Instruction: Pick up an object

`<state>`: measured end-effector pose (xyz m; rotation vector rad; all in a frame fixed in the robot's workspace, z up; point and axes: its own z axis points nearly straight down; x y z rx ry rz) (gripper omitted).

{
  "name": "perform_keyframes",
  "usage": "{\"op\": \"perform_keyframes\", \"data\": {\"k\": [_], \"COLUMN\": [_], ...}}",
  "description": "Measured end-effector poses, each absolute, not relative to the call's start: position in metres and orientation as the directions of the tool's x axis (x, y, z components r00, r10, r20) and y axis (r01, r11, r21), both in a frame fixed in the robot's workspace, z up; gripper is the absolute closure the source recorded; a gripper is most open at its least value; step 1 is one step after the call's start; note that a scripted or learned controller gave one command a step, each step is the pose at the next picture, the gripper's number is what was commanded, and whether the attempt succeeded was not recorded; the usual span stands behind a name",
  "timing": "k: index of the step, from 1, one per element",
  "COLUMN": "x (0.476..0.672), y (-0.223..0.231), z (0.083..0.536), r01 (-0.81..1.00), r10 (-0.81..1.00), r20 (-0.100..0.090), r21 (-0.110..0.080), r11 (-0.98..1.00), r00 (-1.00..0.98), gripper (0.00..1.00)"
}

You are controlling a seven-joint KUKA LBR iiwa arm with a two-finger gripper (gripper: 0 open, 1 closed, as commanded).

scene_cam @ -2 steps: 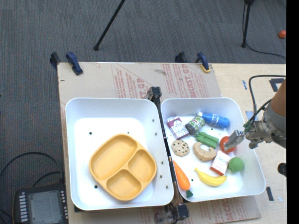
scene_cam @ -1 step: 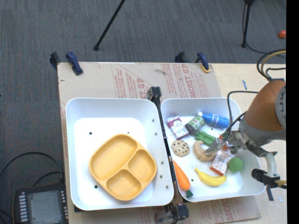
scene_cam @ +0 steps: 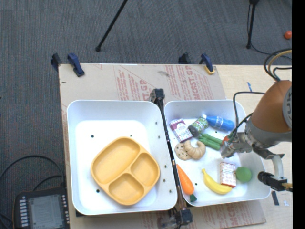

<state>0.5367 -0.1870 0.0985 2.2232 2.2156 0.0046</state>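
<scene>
Landmark: your shallow white right-hand bin [scene_cam: 248, 192].
Gripper: your grey two-finger gripper [scene_cam: 228, 147] hangs over the bin's right half; whether it is apart or together, you cannot tell.
Nearest things: a long green pod-shaped toy [scene_cam: 210, 141] just left of it, a small red-and-white carton [scene_cam: 228, 173] below it.
Also in that bin: a yellow plastic banana [scene_cam: 214, 183], a round green ball [scene_cam: 243, 174], an orange carrot [scene_cam: 185, 180].

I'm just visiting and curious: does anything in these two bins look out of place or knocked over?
One thing: the orange toy carrot lies on the right white bin's left rim, by the divide, not flat inside.
</scene>
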Motion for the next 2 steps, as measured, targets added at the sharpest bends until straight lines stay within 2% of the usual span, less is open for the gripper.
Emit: {"op": "perform_keyframes", "data": {"k": [1,2], "x": [0.5366,0.5369], "y": [-0.1870,-0.1869], "z": [0.0984,0.1062], "r01": [1.000,1.000], "r10": [1.000,1.000], "r20": [0.000,0.002], "r21": [0.004,0.001], "r11": [-0.004,-0.005], "r00": [0.004,0.005], "gripper": [0.00,1.00]}}
